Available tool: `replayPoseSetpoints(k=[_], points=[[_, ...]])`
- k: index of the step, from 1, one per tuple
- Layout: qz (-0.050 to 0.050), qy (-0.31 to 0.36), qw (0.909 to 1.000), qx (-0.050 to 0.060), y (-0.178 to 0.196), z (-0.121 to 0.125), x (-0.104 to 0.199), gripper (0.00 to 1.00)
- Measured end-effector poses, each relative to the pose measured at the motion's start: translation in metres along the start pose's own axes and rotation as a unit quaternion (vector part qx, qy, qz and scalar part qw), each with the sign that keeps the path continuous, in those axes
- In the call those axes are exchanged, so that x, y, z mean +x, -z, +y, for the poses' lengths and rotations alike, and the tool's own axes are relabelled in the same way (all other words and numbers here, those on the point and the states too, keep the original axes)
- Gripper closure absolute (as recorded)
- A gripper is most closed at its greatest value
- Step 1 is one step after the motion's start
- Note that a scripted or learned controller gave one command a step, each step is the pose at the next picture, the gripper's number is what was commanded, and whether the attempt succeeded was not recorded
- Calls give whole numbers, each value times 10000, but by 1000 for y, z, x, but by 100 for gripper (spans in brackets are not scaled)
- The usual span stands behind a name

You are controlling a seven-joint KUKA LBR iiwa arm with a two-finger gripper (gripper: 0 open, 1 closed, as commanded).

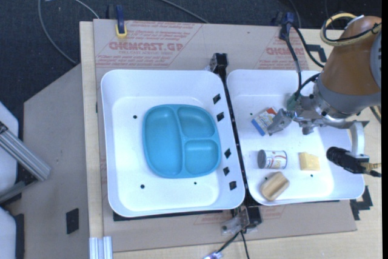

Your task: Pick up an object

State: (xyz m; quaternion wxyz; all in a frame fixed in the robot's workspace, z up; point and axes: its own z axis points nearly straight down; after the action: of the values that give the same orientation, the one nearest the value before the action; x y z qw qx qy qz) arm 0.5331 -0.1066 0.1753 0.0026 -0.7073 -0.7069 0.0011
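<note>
In the right bin (339, 191) lie a small blue, red and white packet (262, 121), a short can on its side (273, 159), a yellow block (309, 161) and a tan wooden block (274, 185). My gripper (281, 123) reaches in from the right and is low over the bin's upper middle, right beside the packet and partly over its right end. Nothing visibly hangs from it. The can and the blocks lie apart from it, closer to the bin's front wall.
The left bin (115, 130) holds a blue divided plate (181, 140). A black divider with clips (225, 124) runs between the bins. A black part (343, 158) sticks out by the right bin's right edge. Cables run across the bench behind.
</note>
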Motion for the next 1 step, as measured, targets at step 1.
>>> replayPoseSetpoints(k=[1], points=[[2, 2, 10000, 8, -43, -1, 1, 0]])
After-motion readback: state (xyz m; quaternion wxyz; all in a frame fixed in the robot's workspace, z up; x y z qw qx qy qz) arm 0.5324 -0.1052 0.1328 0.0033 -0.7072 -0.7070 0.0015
